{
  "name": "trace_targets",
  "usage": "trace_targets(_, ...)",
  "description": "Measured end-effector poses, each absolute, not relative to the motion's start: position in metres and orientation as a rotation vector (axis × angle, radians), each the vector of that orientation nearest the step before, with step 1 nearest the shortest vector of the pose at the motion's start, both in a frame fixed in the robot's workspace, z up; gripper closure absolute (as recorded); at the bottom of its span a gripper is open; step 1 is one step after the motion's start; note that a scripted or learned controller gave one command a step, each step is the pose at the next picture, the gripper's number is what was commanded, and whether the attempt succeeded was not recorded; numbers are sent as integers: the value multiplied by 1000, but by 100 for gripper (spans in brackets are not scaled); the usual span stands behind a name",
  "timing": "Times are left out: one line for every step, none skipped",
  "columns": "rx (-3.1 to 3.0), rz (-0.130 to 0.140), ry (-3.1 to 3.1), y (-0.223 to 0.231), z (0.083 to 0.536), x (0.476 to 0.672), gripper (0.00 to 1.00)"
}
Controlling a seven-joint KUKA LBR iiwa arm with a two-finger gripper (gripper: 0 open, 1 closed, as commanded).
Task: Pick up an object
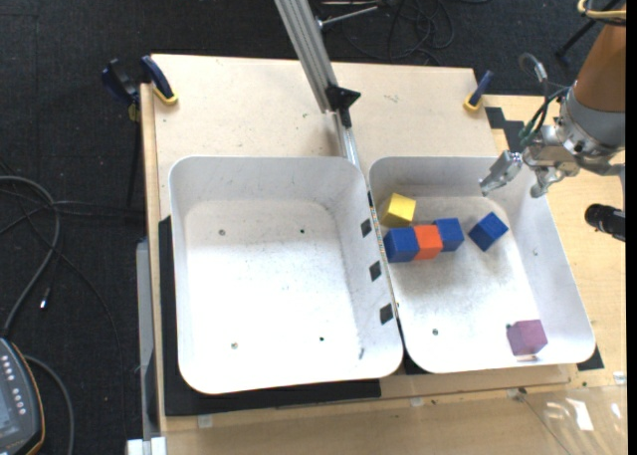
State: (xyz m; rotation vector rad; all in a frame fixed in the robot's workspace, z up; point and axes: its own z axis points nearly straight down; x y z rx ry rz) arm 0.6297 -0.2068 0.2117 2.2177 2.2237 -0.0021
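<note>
Left to right: left bin (199,184) on the worktop (249,105), then right bin (567,294) with six cubes. One yellow cube (399,208) at upper left. Below it a row of three, touching, long axis roughly left-right, tilted slightly up to the right: blue cube (400,244), orange cube (427,240), second blue cube (450,234). Third blue cube (488,231) just beside, turned diagonal. One purple cube (527,337) well apart, near corner. Pincer (522,176) over back rim, fingers spread, nothing between them.
</note>
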Motion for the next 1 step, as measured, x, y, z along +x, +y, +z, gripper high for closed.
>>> trace_targets(2214,4,2222,-193,253,632,0)
